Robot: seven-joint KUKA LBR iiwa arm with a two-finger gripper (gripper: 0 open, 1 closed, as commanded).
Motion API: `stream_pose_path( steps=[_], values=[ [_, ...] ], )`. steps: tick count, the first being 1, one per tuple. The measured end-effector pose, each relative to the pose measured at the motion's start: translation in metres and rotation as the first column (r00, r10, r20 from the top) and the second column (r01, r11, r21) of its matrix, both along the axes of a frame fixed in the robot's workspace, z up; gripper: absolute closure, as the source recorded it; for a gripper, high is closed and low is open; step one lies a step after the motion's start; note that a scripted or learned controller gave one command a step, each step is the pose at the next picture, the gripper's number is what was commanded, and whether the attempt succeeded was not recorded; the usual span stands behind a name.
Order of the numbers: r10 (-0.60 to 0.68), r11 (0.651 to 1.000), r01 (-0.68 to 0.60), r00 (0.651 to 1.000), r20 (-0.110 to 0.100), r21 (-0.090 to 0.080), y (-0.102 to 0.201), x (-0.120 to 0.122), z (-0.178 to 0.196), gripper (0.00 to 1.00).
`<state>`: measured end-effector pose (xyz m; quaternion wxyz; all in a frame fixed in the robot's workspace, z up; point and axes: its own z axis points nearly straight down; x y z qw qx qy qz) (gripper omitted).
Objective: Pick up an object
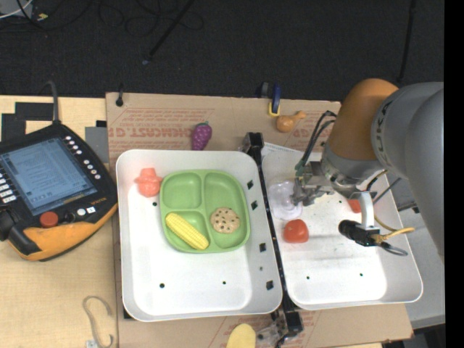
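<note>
Nearest you, at the bench's 6 o'clock, a smooth yellow rounded piece (241,336) lies just outside the bins, with a pale wire hook (98,316) off toward 8 o'clock.

In the left bin (145,288) sits a glossy green divided plate (188,191). A ribbed yellow corn cob (187,231) lies in its compartment at 7 o'clock, and a round speckled cookie (225,220) in the one at 5 o'clock. A matte pink lumpy toy (147,183) sits just off the plate's rim at 10 o'clock.

In the right bin (348,288), a smooth red tomato-shaped ball (295,230) lies free on the floor near the left wall. At its 12 o'clock is a clear, glassy rounded piece (284,200). The gripper (301,193) hangs over that piece's right edge. You cannot tell how wide it is set or whether it grips anything. A small red bit (353,205) shows at the gripper's 3 o'clock, partly hidden.

Farther back, on the printed cardboard sheet (167,118), a purple knobbly toy (201,135) lies beyond the left bin and a tan duck-like shape (288,122) beyond the right. A teach pendant (51,187) with an orange underside rests at the bench's 9 o'clock.
</note>
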<state>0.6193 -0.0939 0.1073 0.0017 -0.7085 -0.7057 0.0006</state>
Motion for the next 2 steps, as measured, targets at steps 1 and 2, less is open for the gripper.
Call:
stream_pose_path(
  steps=[1,2],
  values=[
    [-0.002,1.000,0.002,1.000,0.005,-0.002,-0.010,0.004,0.056,1.00],
    [0.003,1.000,-0.003,1.000,0.006,-0.001,-0.012,0.012,0.101,1.00]
  ],
)
